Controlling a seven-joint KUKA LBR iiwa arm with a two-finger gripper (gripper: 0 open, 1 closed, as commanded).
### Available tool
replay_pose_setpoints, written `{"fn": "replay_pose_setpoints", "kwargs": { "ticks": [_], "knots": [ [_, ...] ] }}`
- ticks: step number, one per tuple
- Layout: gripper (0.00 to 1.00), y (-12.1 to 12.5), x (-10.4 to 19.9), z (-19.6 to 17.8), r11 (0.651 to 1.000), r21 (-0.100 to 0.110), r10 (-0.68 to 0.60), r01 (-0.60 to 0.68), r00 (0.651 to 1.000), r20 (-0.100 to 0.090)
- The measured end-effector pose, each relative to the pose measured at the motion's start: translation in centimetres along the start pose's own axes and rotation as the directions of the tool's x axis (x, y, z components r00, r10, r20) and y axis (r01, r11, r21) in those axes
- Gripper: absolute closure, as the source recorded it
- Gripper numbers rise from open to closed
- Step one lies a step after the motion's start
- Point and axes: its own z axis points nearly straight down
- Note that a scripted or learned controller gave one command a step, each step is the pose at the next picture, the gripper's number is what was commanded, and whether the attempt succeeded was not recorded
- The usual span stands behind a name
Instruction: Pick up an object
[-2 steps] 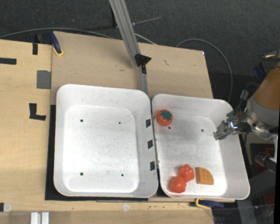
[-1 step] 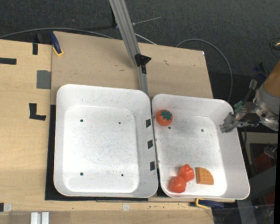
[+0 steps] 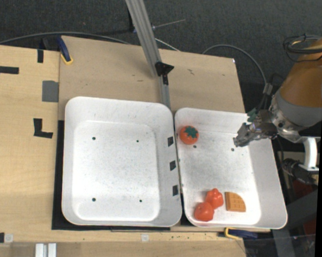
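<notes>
Gripper point(image 3: 243, 137) hangs over the right bin point(image 3: 267, 175), near its far right corner; whether it is parted or closed cannot be told at this size, and nothing shows in its grasp. Tomato point(image 3: 189, 134) lies well apart from it, by the bin's far left corner. Red pepper point(image 3: 214, 197), a second red piece point(image 3: 204, 211) touching it, and a waffle point(image 3: 235, 202) just beside them sit along the near edge. Left bin point(image 3: 115, 160) adjoins.
</notes>
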Motion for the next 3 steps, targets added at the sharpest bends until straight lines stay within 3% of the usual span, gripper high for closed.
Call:
{"fn": "replay_pose_setpoints", "kwargs": {
  "ticks": [2, 3],
  "knots": [
    [1.00, 3.2, 10.5, 2.7, 1.000, 0.004, 0.000, 0.000, 1.000, 0.001],
    [1.00, 4.5, 16.3, 2.0, 1.000, 0.001, 0.000, 0.000, 1.000, 0.000]
  ]
}}
